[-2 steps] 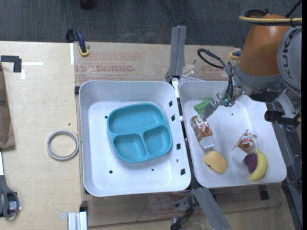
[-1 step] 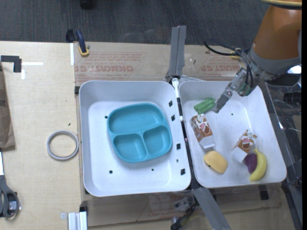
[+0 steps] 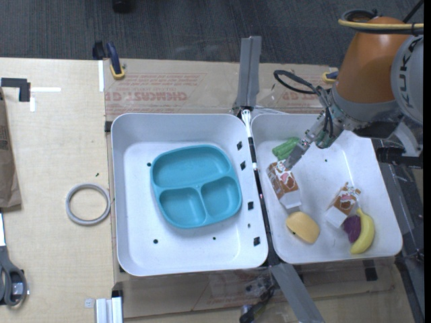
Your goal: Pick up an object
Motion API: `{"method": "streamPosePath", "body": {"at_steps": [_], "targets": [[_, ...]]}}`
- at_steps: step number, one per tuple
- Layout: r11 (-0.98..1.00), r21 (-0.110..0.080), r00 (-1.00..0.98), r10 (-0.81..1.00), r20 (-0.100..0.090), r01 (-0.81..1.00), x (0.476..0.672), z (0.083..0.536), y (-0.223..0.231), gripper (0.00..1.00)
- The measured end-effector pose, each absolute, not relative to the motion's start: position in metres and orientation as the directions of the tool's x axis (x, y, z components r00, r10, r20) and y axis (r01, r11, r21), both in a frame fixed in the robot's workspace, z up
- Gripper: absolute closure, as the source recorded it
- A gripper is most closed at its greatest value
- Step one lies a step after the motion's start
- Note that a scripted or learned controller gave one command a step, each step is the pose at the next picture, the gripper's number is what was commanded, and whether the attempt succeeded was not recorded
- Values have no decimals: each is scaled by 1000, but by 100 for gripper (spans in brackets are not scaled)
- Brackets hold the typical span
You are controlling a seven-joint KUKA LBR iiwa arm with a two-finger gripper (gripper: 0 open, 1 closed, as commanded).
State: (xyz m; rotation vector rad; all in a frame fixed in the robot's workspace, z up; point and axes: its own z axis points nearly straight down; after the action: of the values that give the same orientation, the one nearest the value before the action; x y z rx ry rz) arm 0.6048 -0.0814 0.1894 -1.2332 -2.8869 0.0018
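My gripper [image 3: 294,158] reaches down from the right into the back left part of the right bin [image 3: 381,180]. Its tip is right at a green object [image 3: 282,146], touching or just over it; I cannot tell which. Just in front of the tip lies a brown and white snack packet [image 3: 285,184]. Further forward in the same bin are a yellow lemon-shaped piece [image 3: 304,227], a small white and red box [image 3: 343,204], a purple piece [image 3: 351,227] and a banana [image 3: 365,233].
The left bin [image 3: 122,200] holds a blue divided plate [image 3: 195,186]. A grey post [image 3: 249,73] rises between the bins at the back. On the bench to the left lie a grey ring [image 3: 87,203] and scissors [image 3: 10,282].
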Motion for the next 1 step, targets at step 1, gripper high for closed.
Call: {"method": "streamPosePath", "body": {"at_steps": [1], "targets": [[689, -2, -689, 725, 1, 725, 606, 197, -83, 100]]}}
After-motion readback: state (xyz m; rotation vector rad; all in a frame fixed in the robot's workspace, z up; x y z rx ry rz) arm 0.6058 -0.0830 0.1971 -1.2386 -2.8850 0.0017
